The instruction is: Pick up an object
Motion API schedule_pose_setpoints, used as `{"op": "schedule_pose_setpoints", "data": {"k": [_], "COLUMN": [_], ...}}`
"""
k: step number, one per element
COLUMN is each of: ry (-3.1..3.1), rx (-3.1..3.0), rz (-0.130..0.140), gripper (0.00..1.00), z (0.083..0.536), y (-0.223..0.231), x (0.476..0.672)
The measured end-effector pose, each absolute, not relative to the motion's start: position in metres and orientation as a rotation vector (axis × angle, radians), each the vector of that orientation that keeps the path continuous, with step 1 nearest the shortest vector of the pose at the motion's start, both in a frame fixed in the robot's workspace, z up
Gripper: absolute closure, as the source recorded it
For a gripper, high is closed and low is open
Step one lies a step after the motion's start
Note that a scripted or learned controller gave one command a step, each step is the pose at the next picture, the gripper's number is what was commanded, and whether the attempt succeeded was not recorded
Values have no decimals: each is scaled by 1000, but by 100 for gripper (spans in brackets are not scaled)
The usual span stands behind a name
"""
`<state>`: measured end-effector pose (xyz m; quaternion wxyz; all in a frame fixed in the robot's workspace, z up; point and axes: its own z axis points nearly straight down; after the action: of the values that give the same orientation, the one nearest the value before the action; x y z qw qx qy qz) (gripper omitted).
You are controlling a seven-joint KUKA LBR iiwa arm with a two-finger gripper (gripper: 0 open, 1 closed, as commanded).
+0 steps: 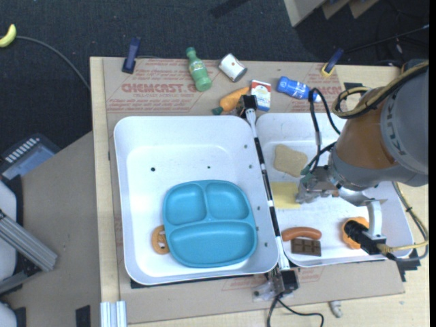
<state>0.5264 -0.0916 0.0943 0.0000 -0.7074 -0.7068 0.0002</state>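
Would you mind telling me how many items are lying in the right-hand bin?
5: bread slice at back, yellow piece beside the end effector, sausage, chocolate bar, orange item. The arm may hide more.

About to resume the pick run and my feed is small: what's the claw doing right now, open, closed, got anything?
Claw: low in the right bin beside the yellow piece; open or shut cannot be told.

The pretzel lies half under the blue divided plate; the pincer covers the yellow slice at its right end.
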Motion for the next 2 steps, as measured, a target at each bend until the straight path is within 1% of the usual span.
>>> {"op": "schedule_pose_setpoints", "data": {"k": [1, 2], "ry": [-2224, -2223], "rx": [-2222, -2221], "rz": [-2, 1], "gripper": [100, 0], "z": [185, 185], "y": [-84, -84], "x": [601, 601]}}
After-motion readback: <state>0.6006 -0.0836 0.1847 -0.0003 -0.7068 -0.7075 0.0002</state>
